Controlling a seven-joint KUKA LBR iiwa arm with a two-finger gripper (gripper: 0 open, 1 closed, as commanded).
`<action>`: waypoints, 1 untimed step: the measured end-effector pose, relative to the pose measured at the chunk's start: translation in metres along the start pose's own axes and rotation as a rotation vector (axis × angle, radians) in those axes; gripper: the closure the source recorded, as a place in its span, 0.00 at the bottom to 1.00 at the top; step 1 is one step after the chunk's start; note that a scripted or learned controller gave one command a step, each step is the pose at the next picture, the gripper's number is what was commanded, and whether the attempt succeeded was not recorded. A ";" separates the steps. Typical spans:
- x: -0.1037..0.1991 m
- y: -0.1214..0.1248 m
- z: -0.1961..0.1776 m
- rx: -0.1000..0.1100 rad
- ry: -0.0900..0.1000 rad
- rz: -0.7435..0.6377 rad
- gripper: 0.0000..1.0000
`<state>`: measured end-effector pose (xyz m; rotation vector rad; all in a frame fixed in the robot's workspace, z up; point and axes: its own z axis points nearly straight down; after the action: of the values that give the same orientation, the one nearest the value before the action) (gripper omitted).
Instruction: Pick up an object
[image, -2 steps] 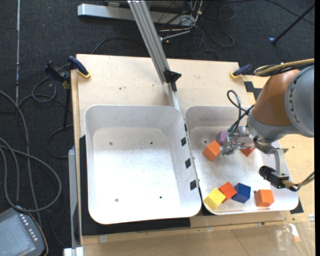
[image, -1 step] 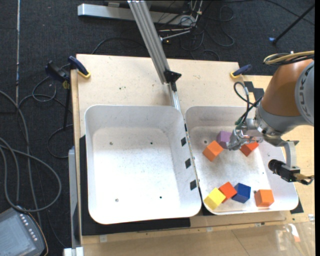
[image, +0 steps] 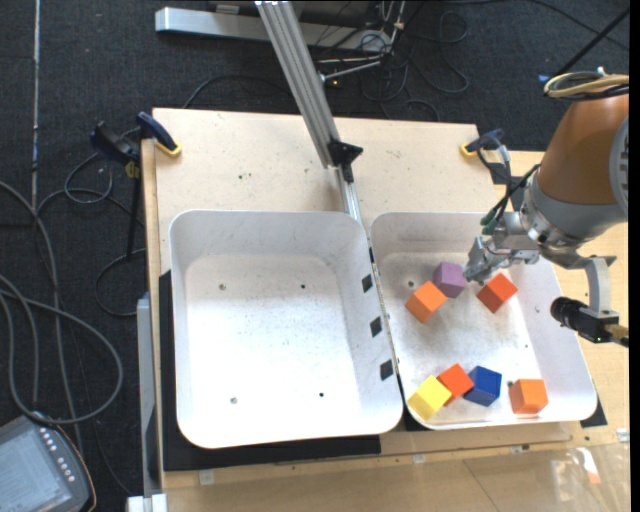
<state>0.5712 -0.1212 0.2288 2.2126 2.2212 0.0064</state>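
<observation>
Parked low in the right bin (image: 560, 330) with the gripper (image: 484, 262) just between the purple block (image: 450, 279) and a red-orange block (image: 497, 292), likely to grab one. Cannot tell whether spread apart or squeezed together. Nothing lifted yet, by the look of both blocks.

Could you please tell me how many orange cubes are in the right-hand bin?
4: one orange cube beside the purple cube, one below the claw, one between the yellow and blue cubes, one near the front right corner. The arm may hide others.
</observation>
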 end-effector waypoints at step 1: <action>0.000 0.002 -0.039 0.001 0.000 0.001 1.00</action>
<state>0.5727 -0.1214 0.2676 2.2139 2.2210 0.0045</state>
